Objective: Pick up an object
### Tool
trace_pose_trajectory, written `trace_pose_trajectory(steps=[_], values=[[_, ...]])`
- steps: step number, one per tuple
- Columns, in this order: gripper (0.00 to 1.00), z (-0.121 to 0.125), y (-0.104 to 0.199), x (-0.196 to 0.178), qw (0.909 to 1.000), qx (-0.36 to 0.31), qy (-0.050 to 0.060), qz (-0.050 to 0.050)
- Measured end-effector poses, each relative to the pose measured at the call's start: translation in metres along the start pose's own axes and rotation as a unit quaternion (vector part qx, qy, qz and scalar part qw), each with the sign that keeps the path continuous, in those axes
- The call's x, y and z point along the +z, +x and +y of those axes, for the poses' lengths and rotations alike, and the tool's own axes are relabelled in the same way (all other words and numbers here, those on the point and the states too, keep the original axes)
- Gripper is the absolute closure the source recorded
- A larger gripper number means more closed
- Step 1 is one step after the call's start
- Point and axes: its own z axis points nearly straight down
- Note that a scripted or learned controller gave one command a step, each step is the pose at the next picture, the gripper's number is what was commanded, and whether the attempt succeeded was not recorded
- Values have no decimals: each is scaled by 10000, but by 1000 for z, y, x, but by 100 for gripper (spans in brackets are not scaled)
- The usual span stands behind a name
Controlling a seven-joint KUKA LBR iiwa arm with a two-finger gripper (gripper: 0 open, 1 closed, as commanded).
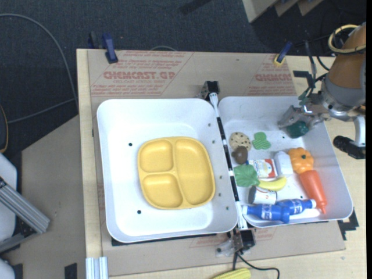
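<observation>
My gripper (294, 121) hangs over the back right corner of the right bin (343, 196), at the end of the grey arm with the orange band (347, 68). A dark teal object (299, 130) sits right at the gripper's tip, touching it or just beneath it; whether it is held I cannot tell. Further forward in the same bin lie a cookie (239, 139), a brown lump (239, 154), a small green piece (260, 139), a green leaf (245, 175), a banana (273, 184), an orange pepper (300, 160), a carrot (314, 188) and a blue bottle (278, 210).
The left bin (116, 156) holds a yellow divided plate (174, 172). A red and white packet (265, 167) and a white cylinder (284, 163) crowd the middle of the right bin. The bins' shared rim (224, 150) runs between them. Blue clamps (108, 47) grip the bench's back edge.
</observation>
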Motion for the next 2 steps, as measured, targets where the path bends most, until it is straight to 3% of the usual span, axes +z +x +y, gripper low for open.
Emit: trace_pose_trajectory(steps=[1, 2], values=[[100, 1, 0, -10, 10000, -4, -13, -14], [100, -8, 82, -104, 10000, -3, -22, -11]])
